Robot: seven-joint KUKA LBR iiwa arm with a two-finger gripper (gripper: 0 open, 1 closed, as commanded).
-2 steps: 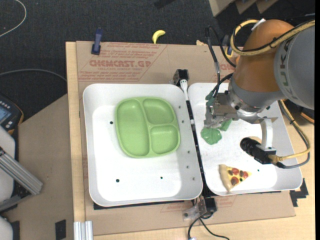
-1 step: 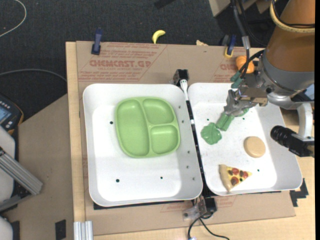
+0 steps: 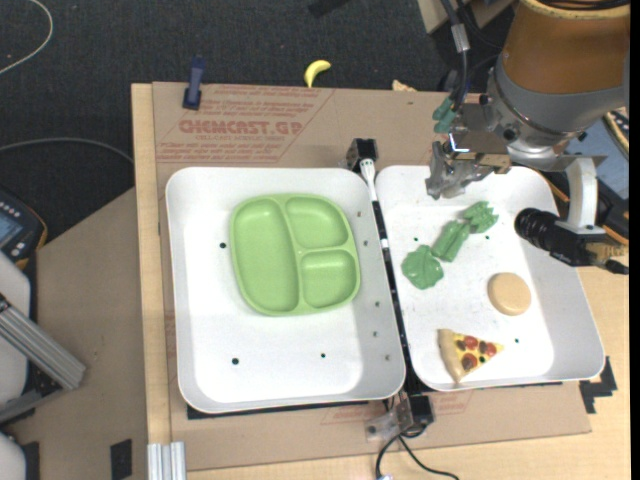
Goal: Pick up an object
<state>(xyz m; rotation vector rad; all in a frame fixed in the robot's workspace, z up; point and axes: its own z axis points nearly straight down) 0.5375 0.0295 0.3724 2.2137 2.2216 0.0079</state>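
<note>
Two bins: a left bin (image 3: 195, 298) and a right bin (image 3: 560, 343), both shallow and white, side by side on the desk (image 3: 160, 128), which is covered with brown cardboard.
Left bin: holds a green divided plate (image 3: 295, 253) with three compartments, lying flat near the middle.
Right bin: holds a green toy (image 3: 447, 245), a round tan piece (image 3: 510, 294) and a toy pizza slice (image 3: 467, 352).
Green toy: long and leafy-looking, lying at a slant from the upper right to the lower left of its bin.
Round tan piece: right of the green toy's lower end, apart from it.
Pizza slice: near the front edge of the right bin, below the tan piece, well apart from the green toy.
Arm: grey with an orange band, entering from the upper right.
Claw (image 3: 448, 183): over the far left corner of the right bin, just above the green toy's upper end; whether its tips are spread or closed cannot be told, and nothing is seen between them.
Desk behind the bins: a blue clip (image 3: 193, 84) and a small yellow banana shape (image 3: 317, 70).
</note>
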